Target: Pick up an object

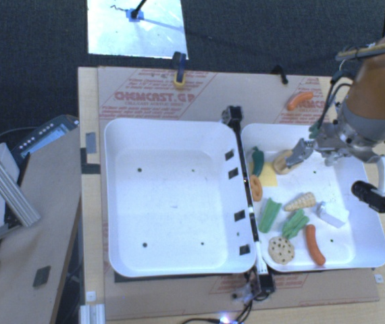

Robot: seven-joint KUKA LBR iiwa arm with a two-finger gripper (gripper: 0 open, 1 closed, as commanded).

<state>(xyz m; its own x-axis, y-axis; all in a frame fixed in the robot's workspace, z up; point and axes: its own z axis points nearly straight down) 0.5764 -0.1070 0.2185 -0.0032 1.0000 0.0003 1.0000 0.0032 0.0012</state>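
1. A tabletop (145,90), covered by a brown printed board, carries two shallow white bins side by side, seen from above at a slant.
2. The left bin (172,198) shows a bare white floor with a few small dark dots.
3. The right bin (365,238) holds a scatter of toy food.
4. The grey arm (375,90), with its orange band, reaches in from the right over the right bin's far edge.
5. The gripper (299,152) hangs low at the bin's far left part, its tip touching or just over a tan piece (284,162); whether the fingers are apart or together cannot be told.
6. Near that piece lie a dark green item (257,159), a yellow slice (268,176) and an orange bit (256,189).
7. Toward the middle: a corn cob (300,202), two green pods (271,214) and (295,222), and a white block (329,215).
8. At the near edge: a cookie (281,250) beside a red sausage (315,244).
9. An orange toy (300,100) lies on the board outside the bins.
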